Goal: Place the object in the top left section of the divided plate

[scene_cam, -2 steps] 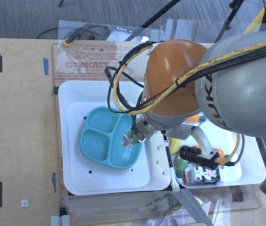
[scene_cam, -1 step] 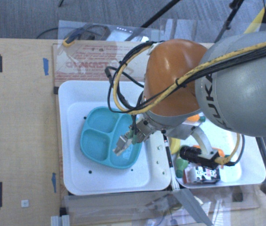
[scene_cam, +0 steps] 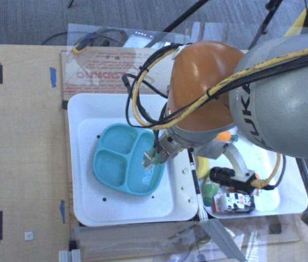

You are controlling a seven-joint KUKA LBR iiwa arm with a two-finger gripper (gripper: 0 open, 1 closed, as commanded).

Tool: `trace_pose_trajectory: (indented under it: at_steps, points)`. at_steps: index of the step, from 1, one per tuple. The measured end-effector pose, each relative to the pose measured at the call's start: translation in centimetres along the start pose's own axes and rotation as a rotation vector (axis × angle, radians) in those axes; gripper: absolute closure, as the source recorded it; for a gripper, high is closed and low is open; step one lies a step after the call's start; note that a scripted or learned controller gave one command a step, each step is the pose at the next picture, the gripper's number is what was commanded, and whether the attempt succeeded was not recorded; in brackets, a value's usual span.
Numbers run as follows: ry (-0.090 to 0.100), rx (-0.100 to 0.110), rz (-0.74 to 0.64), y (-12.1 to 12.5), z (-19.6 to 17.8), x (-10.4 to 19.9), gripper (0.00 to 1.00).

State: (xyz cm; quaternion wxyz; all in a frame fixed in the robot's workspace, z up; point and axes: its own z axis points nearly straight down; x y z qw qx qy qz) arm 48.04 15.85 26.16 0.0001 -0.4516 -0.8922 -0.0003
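Camera view: blue divided plate (scene_cam: 122,158) seen in left white bin (scene_cam: 83,201). Gripper (scene_cam: 152,158) positioned over plate's right edge, beneath orange band (scene_cam: 203,86); finger state cannot be told, no held object made out. Green object (scene_cam: 210,190), yellow object (scene_cam: 201,166) lying in right bin (scene_cam: 293,198).

1 divided plate (scene_cam: 122,160), 2 white bins (scene_cam: 83,146), 1 arm (scene_cam: 273,86), 1 gripper (scene_cam: 154,160).

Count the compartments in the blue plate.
3. On the divided plate in the left bin: one at upper left, one at lower left, and one long section along the right, partly under the gripper.
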Motion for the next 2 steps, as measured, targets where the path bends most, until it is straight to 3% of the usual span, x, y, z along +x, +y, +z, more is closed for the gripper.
trace_pose_trajectory:
  at_steps: [1,2]
  points:
    - [0.000,0.000,0.000,0.00,0.00,0.00,0.00]
    - [-0.001,-0.002,0.001,0.08,-0.98,-0.06,1.00]
